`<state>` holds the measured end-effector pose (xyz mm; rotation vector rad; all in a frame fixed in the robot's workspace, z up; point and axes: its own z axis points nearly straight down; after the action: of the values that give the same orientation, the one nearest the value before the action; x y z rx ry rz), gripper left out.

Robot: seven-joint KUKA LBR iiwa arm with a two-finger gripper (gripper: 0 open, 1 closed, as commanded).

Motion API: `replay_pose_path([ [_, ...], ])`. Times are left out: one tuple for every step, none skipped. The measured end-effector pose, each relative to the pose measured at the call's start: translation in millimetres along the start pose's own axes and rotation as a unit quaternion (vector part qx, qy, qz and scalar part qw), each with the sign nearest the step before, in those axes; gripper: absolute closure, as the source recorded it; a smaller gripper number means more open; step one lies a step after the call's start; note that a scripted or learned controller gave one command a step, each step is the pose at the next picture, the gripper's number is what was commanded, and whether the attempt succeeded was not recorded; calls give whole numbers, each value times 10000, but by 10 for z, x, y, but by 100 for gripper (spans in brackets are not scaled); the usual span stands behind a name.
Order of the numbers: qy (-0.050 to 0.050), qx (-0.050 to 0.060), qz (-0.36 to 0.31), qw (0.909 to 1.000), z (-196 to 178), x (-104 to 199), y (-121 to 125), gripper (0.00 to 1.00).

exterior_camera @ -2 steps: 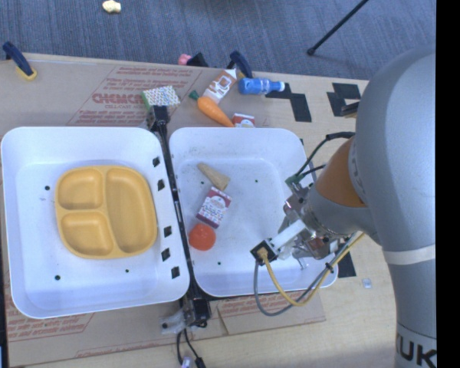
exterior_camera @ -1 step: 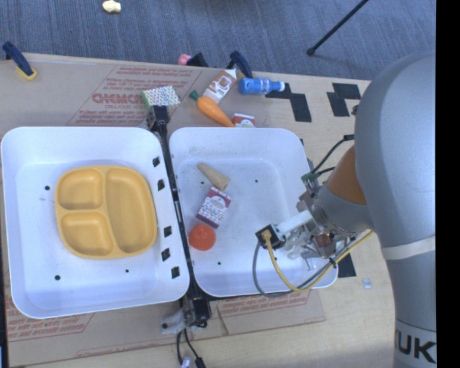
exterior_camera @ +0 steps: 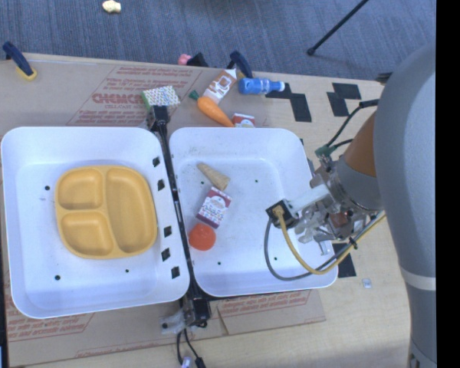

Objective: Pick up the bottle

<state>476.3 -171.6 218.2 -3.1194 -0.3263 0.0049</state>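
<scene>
The arm point(exterior_camera: 414, 175) is a fat, smooth grey tube with a pale seam ring; an orange band point(exterior_camera: 362, 150) sits just behind the gripper point(exterior_camera: 316, 225), a cluttered silver-metal block, with thin dark cables point(exterior_camera: 339, 135) curling beside the band

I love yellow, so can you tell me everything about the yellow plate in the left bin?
The yellow plate is a rounded rectangle with a raised rim and three sunken sections: two small ones on the camera view's left and one long one on its right. It looks like smooth plastic. It lies flat, turned a little askew, near the middle of the left white bin, touching only the bin's floor.
</scene>
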Motion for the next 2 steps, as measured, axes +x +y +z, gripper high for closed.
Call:
replay_pose_path([
  [-7,2,5,10000,712,-70,301,100],
  [2,-1,4,10000,26,-18,84,100],
])
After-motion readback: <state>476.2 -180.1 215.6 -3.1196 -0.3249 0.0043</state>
